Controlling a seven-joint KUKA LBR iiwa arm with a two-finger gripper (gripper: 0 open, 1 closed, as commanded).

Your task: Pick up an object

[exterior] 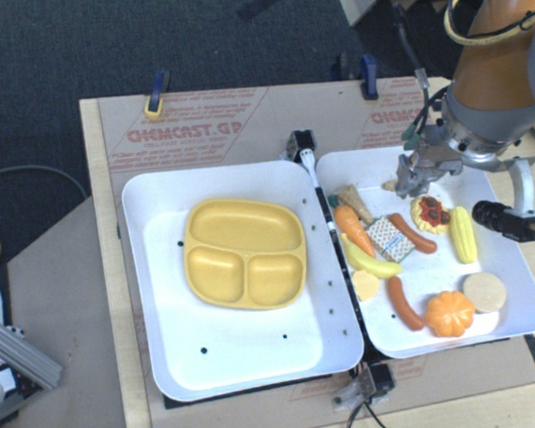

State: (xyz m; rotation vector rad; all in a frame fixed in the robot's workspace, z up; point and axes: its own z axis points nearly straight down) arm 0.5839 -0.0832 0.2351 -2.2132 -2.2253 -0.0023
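Objects for picking are gathered in the right bin [530, 296]: a carrot [352, 230] at the left wall, a banana [370, 262] just below it, and a checkered packet [389, 239] touching both. A sausage [411, 231] is laid diagonally beside the packet; a second sausage [405, 302] lies lower, next to an orange pumpkin [448, 313]. A pale round disc [484, 292] is seen touching the pumpkin's right side. A corn cob [461, 234] is set upright near the right wall, with a small pizza-like piece [430, 211] between it and the upper sausage. A pale yellow wedge [367, 286] rests under the banana's lower end.

The gripper [416, 177] is positioned over the bin's upper part, just above the pizza-like piece; nothing is seen held in it. Whether it is spread or closed cannot be told, as the wrist blocks the view from above. The arm [496, 64] is seen entering from the upper right.

In the left bin [169, 359], a yellow three-compartment plate [245, 253] is placed toward the upper middle. Both bins are carried on a brown board [240, 122], with clamps at its far edge.
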